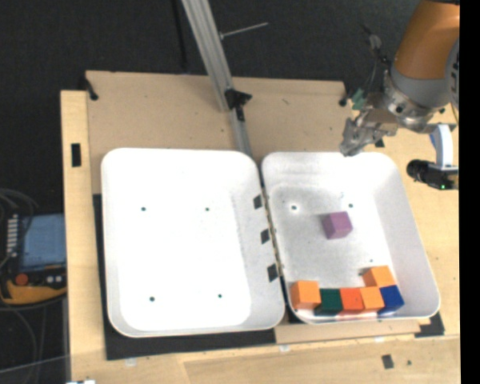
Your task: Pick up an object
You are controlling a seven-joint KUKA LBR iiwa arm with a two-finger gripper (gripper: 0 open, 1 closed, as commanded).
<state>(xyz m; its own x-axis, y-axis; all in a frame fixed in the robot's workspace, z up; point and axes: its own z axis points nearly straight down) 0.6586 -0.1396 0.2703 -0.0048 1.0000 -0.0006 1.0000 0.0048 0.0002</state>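
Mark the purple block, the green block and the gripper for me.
purple block [336,225]: camera view, middle of its top face.
green block [330,300]: camera view, its top face.
gripper [354,145]: camera view, tip above the right bin's far rim.

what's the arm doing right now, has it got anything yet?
Nothing picked yet. The gripper sits over the far rim of the right bin, with no object between its fingers. A purple block lies alone mid-bin, apart from the rest. Along the near wall sit orange blocks, a green block and a blue block, packed together. The left bin sits beside it.
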